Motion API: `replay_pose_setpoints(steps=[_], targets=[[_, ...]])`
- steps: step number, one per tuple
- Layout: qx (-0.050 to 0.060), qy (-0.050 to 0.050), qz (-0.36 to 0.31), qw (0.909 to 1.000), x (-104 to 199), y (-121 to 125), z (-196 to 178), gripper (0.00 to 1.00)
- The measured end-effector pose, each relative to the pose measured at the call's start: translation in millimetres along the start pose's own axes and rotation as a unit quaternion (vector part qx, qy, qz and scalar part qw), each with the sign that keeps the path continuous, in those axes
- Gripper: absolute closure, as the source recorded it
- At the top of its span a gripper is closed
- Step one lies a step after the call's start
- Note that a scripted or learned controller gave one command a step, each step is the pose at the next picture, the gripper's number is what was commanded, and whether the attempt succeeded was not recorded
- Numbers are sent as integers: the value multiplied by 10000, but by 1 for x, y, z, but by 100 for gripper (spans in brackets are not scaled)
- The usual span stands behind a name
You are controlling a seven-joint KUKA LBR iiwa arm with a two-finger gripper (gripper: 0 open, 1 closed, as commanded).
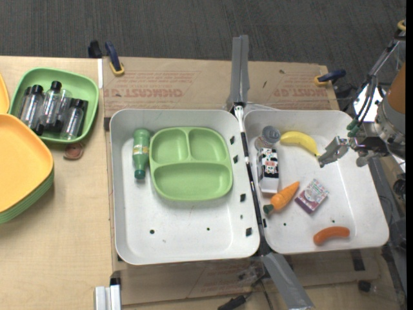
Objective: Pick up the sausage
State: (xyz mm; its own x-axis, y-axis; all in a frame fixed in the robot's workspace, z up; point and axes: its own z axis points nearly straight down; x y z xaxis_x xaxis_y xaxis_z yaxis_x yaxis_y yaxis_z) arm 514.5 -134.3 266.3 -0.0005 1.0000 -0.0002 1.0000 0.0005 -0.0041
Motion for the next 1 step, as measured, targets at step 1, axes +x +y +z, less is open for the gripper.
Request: replay_pose_setpoints(steps=[1], targets=[[5, 2, 1074, 9942, 39, -6, 94, 0]])
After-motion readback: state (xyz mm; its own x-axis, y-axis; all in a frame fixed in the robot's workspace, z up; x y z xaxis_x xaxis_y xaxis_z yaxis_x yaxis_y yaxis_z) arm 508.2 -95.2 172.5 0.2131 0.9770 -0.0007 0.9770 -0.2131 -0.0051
